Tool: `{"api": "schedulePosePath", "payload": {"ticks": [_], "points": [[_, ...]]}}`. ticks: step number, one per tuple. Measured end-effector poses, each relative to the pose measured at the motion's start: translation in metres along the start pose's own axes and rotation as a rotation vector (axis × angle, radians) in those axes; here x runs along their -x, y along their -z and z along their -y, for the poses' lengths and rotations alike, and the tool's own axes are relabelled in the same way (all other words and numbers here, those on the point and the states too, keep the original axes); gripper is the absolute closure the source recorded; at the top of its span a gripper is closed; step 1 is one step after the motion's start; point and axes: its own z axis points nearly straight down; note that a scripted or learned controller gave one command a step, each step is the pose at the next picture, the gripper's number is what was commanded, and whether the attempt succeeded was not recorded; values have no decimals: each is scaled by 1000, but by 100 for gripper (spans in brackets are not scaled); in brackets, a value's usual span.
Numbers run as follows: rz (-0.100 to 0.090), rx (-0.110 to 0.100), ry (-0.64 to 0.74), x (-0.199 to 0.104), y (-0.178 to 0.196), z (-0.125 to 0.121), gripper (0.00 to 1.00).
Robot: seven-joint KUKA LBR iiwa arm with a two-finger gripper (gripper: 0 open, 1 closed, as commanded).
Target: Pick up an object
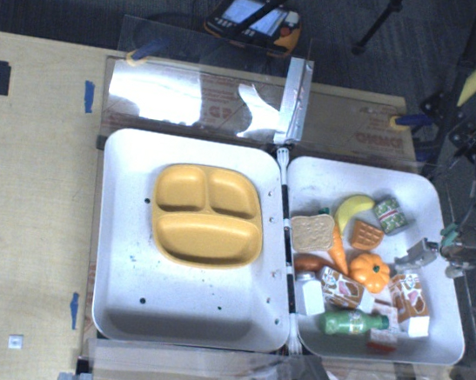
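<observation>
The right bin (309,182) holds several toy foods. Among them are a yellow-green fruit (354,210), a green-and-white packet (390,214), an orange waffle (366,236), a bread slice (312,233), a carrot (338,248), an orange pumpkin (370,271), a brown sausage (307,261), a brown carton (343,287), a green bottle (353,322) lying down and a red-and-white carton (407,296). My gripper (430,251) hangs at the bin's right rim, just right of the pumpkin and above the red-and-white carton. I see nothing held in it.
The left bin (121,212) carries a yellow divided plate (208,216). A metal divider (292,105) and a clear panel stand behind the bins. Cables and stands crowd the far right, and a pendant (252,18) lies on the floor behind.
</observation>
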Motion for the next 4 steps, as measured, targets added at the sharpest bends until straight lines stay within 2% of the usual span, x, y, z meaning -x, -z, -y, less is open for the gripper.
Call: {"api": "schedulePosePath", "payload": {"ticks": [1,2,3,4], "points": [[17,24,275,19,-92,11,0],[22,32,272,21,-82,9,100],[3,4,486,-58,5,-6,100],[5,6,648,-146,24,-69,100]]}}
